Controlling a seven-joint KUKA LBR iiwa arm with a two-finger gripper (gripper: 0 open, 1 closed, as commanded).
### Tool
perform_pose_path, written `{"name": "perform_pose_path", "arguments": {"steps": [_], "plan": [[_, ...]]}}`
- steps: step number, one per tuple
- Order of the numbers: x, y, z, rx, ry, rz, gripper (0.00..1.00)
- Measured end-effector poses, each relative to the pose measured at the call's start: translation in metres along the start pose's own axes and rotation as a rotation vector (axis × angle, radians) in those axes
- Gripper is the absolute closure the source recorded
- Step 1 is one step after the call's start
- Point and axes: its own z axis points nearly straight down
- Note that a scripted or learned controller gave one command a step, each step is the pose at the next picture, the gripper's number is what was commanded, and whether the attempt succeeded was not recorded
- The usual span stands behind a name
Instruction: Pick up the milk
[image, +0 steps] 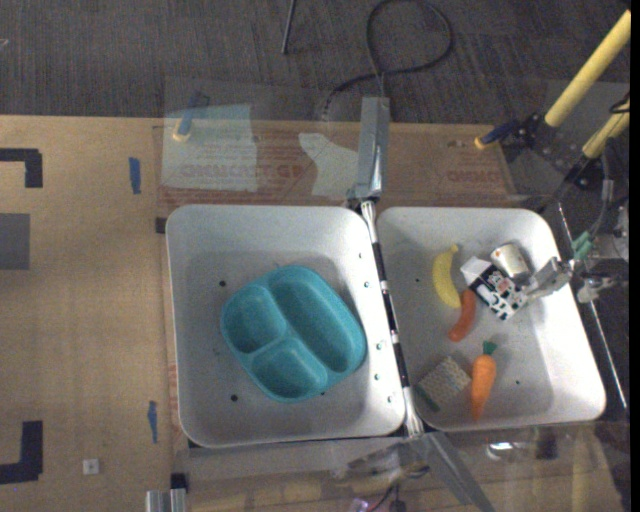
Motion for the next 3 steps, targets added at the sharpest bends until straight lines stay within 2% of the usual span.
{"name": "perform_pose_path", "arguments": {"steps": [1, 2, 3], "plan": [[-0.007, 0.044, 0.112, 0.0, 0.0, -0.054, 0.0], [-0.025, 0.062, 0.153, -0.005, 0.003, -0.083, 0.0], [-0.028, 0.062, 0.142, -0.006, -0.001, -0.08, 1.0]]}}
